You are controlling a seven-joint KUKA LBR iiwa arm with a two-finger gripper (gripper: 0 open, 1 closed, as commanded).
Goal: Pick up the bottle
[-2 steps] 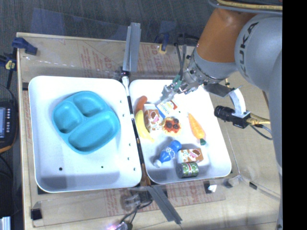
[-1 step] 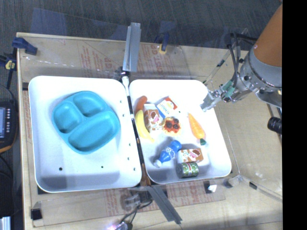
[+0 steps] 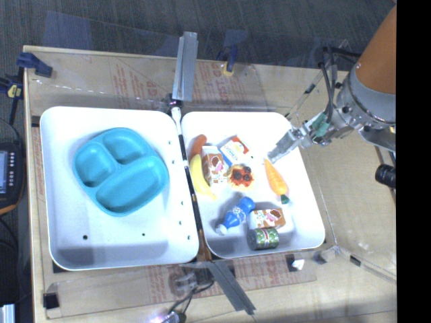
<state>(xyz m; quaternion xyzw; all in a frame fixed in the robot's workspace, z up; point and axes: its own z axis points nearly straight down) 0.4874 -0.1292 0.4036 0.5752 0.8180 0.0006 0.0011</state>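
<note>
The bottle point(image 3: 236, 214) is small and blue with a white cap end, lying on its side in the lower middle of the right bin point(image 3: 306, 207). The cap points down-left. My gripper point(image 3: 275, 155) hangs over the bin's upper right part, slanting down-left from the wrist. Its tip is just above the orange carrot point(image 3: 275, 179). It is well apart from the bottle, up and to the right of it. Nothing shows in its tip.
Around the bottle lie a banana point(image 3: 200, 177), a small carton point(image 3: 215, 165), a red-orange toy point(image 3: 241, 175), a printed box point(image 3: 268, 218) and a green can point(image 3: 264, 239). The left bin point(image 3: 60, 234) holds a blue divided plate point(image 3: 121, 169).
</note>
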